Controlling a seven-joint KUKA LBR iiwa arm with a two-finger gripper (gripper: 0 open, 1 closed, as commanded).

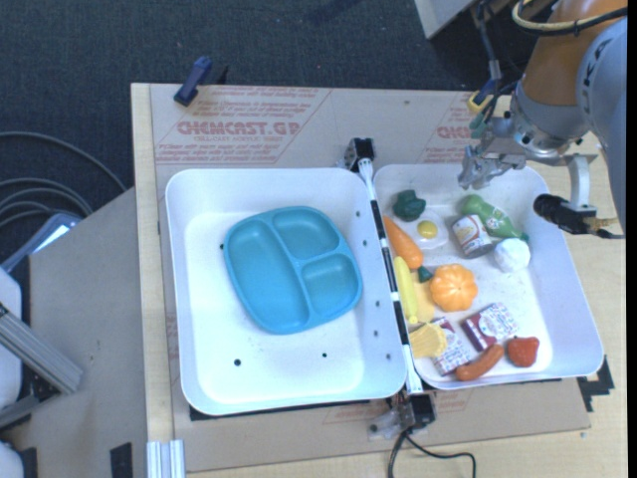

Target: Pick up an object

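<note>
The gripper (478, 172) hovers at the right bin's (582, 312) twelve-o'clock rim; whether it is spread I cannot tell. Toy food crowds that bin, the orange (453, 287) central.

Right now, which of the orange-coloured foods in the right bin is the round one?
The tangerine, sitting mid-bin, is the round one. The carrot along the left wall is long and tapered, and the sausage near the front edge is a curved reddish-orange link.

light: bright, even | shadows: soft | glare: mild on white bins (189, 217) | focus: slightly soft
</note>
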